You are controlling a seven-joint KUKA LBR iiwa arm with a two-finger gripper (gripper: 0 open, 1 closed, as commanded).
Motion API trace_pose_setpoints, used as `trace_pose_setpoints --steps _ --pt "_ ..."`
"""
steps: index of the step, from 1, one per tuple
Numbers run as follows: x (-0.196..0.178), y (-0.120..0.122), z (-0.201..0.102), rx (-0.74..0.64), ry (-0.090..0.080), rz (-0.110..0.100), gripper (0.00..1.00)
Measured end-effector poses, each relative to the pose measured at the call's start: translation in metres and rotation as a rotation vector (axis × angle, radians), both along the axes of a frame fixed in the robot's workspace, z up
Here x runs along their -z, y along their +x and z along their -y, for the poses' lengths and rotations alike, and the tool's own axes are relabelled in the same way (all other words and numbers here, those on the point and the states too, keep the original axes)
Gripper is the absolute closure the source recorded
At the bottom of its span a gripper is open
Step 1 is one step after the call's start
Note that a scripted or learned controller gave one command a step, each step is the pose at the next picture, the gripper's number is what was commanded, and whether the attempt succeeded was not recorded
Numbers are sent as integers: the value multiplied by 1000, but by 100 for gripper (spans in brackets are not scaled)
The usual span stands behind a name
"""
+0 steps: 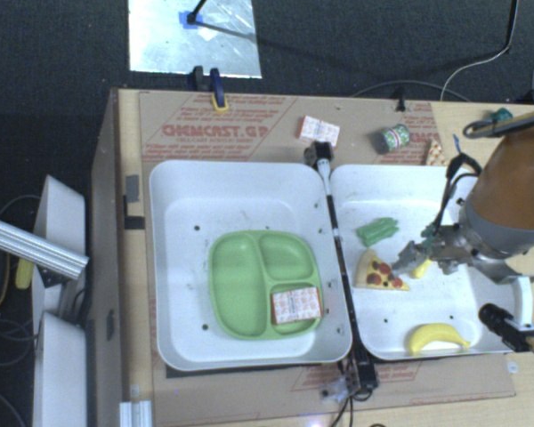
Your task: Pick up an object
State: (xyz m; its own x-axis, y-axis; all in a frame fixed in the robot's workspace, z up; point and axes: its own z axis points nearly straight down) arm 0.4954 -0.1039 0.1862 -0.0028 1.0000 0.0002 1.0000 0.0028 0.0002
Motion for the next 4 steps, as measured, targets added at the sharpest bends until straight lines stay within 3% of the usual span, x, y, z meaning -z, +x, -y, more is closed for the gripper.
trace_pose_setpoints --steps 1,2,3,4 --pt "94 33 4 2 0 8 0" --pt "53 89 64 2 -2 4 0" --pt "102 69 103 2 -1 0 0" --pt "91 70 103 1 -1 2 100"
